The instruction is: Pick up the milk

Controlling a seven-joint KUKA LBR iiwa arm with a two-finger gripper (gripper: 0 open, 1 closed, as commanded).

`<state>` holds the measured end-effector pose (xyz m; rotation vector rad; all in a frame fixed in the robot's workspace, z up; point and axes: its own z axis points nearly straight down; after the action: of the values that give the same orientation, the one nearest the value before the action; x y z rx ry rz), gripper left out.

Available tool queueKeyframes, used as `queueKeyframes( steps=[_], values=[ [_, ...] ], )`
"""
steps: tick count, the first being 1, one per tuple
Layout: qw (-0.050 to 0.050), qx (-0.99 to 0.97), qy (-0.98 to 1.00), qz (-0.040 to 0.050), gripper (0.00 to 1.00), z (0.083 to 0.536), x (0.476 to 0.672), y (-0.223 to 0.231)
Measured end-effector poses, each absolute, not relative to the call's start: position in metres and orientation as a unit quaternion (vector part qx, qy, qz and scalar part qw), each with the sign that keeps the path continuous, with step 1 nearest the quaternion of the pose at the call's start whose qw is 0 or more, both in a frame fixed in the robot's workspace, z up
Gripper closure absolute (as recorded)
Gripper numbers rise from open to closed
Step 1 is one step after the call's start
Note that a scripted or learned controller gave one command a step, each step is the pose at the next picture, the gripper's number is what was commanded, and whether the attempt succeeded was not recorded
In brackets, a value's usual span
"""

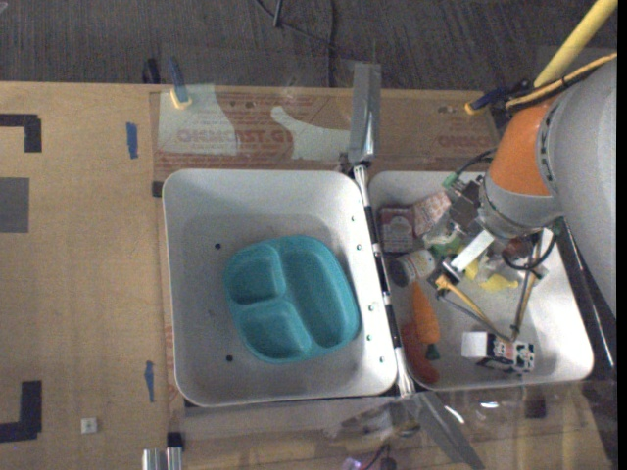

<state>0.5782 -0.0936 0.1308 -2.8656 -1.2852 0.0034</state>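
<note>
The arm [563, 155] reaches into the right bin [573, 355], its gripper [458, 258] low among the clutter near a carrot [425, 323]. I cannot tell how the jaws stand. The milk seems to be the small carton [397, 229] at the bin's left wall, ungrasped; next, center over it.

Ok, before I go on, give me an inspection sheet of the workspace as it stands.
Surface: wooden bench bearing a left bin and a right bin.
Job's things: small white carton, likely the milk, lying near the right bin's lower right corner, apart from the gripper.
Clutter: teal divided plate in the left bin; carrot, red box and other small items in the right bin.
Grippers: gripper low over the clutter in the right bin.
Cables: black cables on the floor; yellow hose by the arm.
Surroundings: dark floor; blue tape on the bench.
</note>
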Motion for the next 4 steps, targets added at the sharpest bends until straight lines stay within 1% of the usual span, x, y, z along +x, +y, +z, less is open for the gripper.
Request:
queueKeyframes(
  steps=[1, 2, 3, 4],
  values=[
    [0.000, -0.918, -0.397, 0.0007, 0.00, 0.210, 0.594, -0.189],
    [-0.002, -0.882, -0.471, -0.0027, 0.00, 0.088, 0.559, -0.151],
    [0.000, -0.929, -0.369, 0.0012, 0.00, 0.200, 0.581, -0.127],
    [-0.001, -0.892, -0.452, -0.0035, 0.00, 0.088, 0.530, -0.121]
  ],
)
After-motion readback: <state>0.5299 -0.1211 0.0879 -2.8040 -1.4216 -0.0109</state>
